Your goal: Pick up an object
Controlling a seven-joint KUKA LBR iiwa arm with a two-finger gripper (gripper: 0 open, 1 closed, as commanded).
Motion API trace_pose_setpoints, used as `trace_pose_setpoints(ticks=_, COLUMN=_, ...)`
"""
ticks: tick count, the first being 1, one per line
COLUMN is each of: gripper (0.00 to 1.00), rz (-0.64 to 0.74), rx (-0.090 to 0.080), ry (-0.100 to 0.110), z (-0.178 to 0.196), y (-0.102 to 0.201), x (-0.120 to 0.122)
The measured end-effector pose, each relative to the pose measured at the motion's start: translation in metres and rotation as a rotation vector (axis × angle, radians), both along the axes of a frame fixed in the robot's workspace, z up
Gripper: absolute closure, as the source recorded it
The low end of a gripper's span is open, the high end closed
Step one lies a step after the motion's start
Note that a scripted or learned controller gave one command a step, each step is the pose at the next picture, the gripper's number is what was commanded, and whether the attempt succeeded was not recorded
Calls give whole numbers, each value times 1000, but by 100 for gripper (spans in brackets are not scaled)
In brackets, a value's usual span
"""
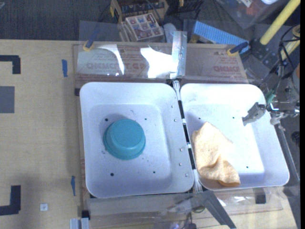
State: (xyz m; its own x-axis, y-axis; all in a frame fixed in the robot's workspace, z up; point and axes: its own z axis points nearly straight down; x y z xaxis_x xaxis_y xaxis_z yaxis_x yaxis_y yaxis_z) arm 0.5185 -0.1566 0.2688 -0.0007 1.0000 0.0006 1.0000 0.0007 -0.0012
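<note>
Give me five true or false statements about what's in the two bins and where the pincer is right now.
1. The teal bowl sits in the left bin. True.
2. The yellow cloth lies in the same bin as the bowl. False: it lies in the right bin.
3. The pincer is over the right bin. True.
4. The pincer holds the cloth. False: it is apart from the cloth, toward the bin's right side.
5. The bowl is red. False: it is teal.

A teal bowl is seen upside down in the left bin; a crumpled yellow cloth lies in the right bin, against its left wall.
</note>
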Motion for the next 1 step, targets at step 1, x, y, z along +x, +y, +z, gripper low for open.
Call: trace_pose_setpoints(ticks=1, gripper=0, rz=42, rx=-1, ry=-1, z=-95, y=53, x=-6)
